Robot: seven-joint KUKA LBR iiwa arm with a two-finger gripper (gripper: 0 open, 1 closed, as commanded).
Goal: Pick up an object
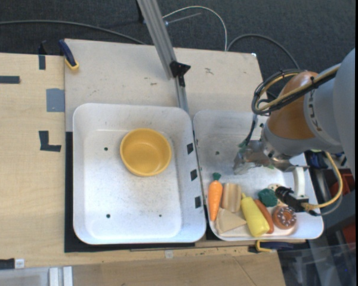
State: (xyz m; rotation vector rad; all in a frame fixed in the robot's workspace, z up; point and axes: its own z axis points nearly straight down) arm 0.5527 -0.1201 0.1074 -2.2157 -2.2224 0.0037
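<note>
End effector (243, 159) low in right bin (227, 130), over bare floor; finger state: cannot tell, too blurred. Toy food clustered at bin's near edge: carrot (215, 199), yellow bottle-like item (255, 215), possibly a donut (284, 217). Yellow bowl (145, 152) in left bin (95, 219) on worktop (24, 159).

One camera, fixed above the bench (24, 130), looking down at a slant; far edge of the bench toward the top of frame, near edge at the bottom. Both white bins fall within frame — left bin (83, 171) near centre, right bin (221, 130) beside it; distance moderate, whole bins visible with bench margin around them. The arm (304, 112) enters from the right side.
</note>
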